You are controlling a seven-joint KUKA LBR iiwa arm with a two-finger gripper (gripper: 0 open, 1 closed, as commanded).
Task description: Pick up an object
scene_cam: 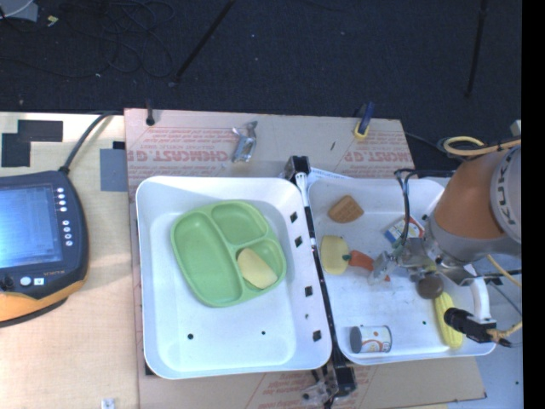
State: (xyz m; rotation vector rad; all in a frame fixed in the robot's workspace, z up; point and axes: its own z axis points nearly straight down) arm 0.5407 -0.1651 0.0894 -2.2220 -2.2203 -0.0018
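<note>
My gripper (385, 265) is down in the right bin (400, 322), its tip just right of a small orange-red piece (361, 260). That piece touches a yellow fruit-like object (334, 254) near the bin's left wall. A brown wedge (346, 209) lies toward the bin's back. Near the front edge a white cup (371, 339) lies on its side. Under the arm (473, 211) sit a yellow banana-like item (446, 317) and a dark round object (428, 287). I see nothing clearly between the fingers.
The left bin (170, 331) holds a green divided plate (213, 250) with a pale yellow piece (256, 268) in its compartment. A teach pendant (34, 233) lies at far left. Two clamps (245, 141) (364, 120) stand on the cardboard behind the bins.
</note>
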